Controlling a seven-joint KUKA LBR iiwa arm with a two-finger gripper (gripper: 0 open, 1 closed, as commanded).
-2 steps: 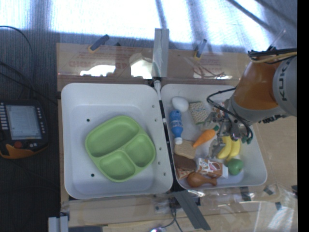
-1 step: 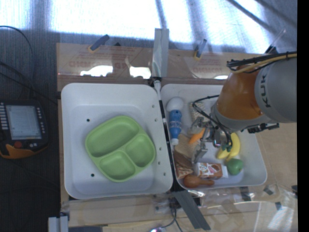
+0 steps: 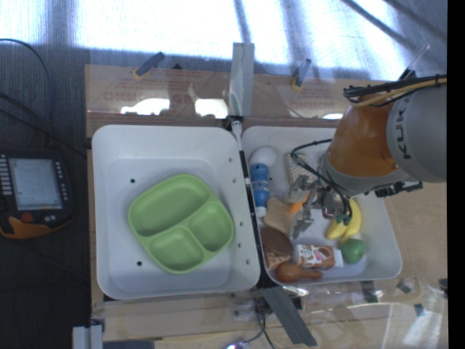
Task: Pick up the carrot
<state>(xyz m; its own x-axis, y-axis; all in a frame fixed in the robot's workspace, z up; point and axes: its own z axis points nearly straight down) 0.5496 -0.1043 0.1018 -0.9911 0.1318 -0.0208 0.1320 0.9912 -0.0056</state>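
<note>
The carrot (image 3: pixel 293 208) shows as a small orange patch in the right bin (image 3: pixel 385 264), mostly covered by the gripper. My gripper (image 3: pixel 305 208) hangs low over the middle of that bin, right on top of the carrot. The grey arm with its orange band (image 3: pixel 363 140) reaches in from the right above it. Whether the carrot is in the gripper's hold cannot be made out.
Around the carrot lie a white and blue bottle (image 3: pixel 260 180), a tan block (image 3: pixel 277 214), brown pieces (image 3: pixel 276 244), a small carton (image 3: pixel 317 256), a banana (image 3: pixel 346 222) and a green fruit (image 3: pixel 354 250). The left bin (image 3: pixel 109 151) holds a green divided plate (image 3: pixel 182 222).
</note>
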